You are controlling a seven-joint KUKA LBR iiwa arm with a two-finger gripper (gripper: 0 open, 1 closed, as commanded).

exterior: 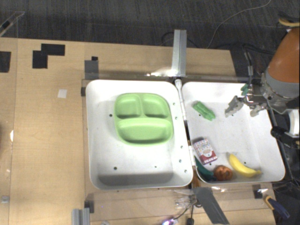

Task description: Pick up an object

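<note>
While the two-finger metal gripper (243, 106) hangs wide and unladen at the frame's right, the approach step seems underway; next, descend onto the small green plastic block (204, 110).

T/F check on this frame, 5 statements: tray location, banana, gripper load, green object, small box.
1. The green divided tray lies in the left bin. True.
2. The banana lies in the left bin. False: it is in the right bin, near the front.
3. The gripper holds the banana. False: nothing shows between its fingers; it sits over the right bin's far right part.
4. A small green object lies in the right bin's far half. True.
5. The small red and white box rests on the green tray. False: it is in the right bin, by the divider.
</note>
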